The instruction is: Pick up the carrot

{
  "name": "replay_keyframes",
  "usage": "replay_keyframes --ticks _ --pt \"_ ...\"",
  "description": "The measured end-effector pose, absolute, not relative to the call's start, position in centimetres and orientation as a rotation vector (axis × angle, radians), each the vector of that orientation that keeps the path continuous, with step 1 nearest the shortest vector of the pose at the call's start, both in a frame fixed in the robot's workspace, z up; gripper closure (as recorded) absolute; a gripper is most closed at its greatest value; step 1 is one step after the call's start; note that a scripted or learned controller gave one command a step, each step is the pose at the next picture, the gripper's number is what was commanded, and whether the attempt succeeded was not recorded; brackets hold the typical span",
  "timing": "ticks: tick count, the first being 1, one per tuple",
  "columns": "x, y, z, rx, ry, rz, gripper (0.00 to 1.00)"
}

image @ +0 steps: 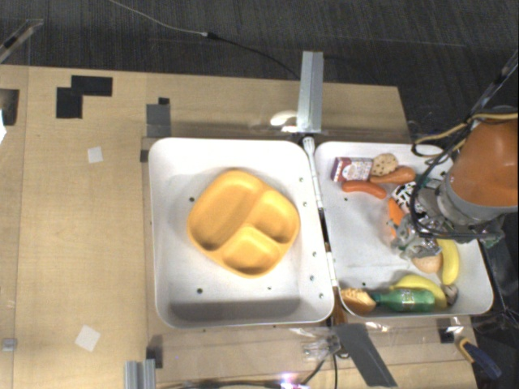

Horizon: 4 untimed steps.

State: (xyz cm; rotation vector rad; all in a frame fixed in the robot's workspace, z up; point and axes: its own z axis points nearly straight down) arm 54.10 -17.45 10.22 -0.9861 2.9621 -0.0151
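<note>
Over the right bin (350,241), the end effector (408,235) half-hides the carrot (393,210); its opening is unclear.

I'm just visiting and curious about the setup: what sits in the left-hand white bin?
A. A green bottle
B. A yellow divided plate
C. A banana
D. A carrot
B: the left bin holds a yellow divided plate, while the green bottle, the banana and the other food lie in the right bin.
</note>
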Motion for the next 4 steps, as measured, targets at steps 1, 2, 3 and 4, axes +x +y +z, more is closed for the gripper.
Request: replay_keyframes --ticks 1,2,3,4 --pt "54.1 -17.4 10.2 -0.987 2.963 -0.015 0.00" --pt "53.5 -14.2 9.0 -0.726 3.043 -0.009 0.00" --pt "59.0 -9.6 8.9 -0.740 3.037 -0.003 0.00" --pt "59.3 -9.6 10.3 -0.738 3.031 -0.008 1.00"
